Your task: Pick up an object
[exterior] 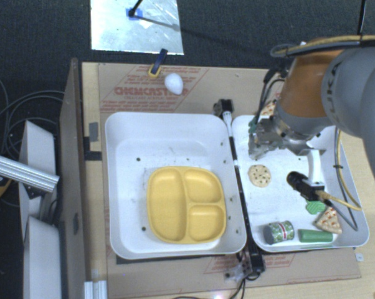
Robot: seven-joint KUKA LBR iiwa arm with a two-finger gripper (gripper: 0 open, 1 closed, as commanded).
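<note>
while claw (pixel 260 147) hovers, round speckled cookie (pixel 259 175) lies flat.

A robotics lab: cardboard-topped bench (pixel 194 83), loose cables (pixel 13 114), white bins (pixel 122 136) of toy food.

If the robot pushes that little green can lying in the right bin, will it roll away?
Probably yes. The little green can lies on its side on the bin's smooth white floor, so a nudge across its round body would likely set it rolling. It may not go far: the bin's near wall and the green piece beside it could stop it. It looks small, so probably light.
</note>
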